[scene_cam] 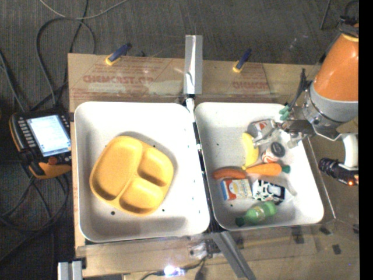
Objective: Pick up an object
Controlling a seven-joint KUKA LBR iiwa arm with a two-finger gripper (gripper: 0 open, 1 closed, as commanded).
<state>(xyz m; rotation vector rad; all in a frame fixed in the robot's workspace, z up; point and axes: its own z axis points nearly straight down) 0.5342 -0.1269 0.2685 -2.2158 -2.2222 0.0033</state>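
Camera view, nearest edge: a green bottle [257,213] lies on its side at 6 o'clock in the right bin [224,118], close to the front wall.
Just behind it: a small carton [235,189] with a red and white face, and beside it at 3 o'clock a black and white packet [271,191].
Middle of the heap: a red sausage-shaped toy [229,172] and an orange carrot [267,169] lie end to end, touching or nearly so.
Above them: a yellow piece [250,148] sits at 12 o'clock of the carrot, with a grey and red item [260,126] beyond it.
Left bin [84,174]: holds a yellow divided tray [132,174], well apart from the arm.
Gripper [275,135]: hovers over the 1 o'clock part of the right bin; whether it is wide, narrow or holding anything I cannot tell, since its tips blur into the clutter.
Task's thing: no single object is marked out; the likeliest candidates are the items beneath the gripper.
Risk, crowding: the pieces lie touching, so a descent could land on two at once and grip neither.
Risk, shape: the carrot and sausage are round and may roll out of a pinch.
Risk, wall: the gripper is near the bin's 3 o'clock wall, which could block a clean approach.
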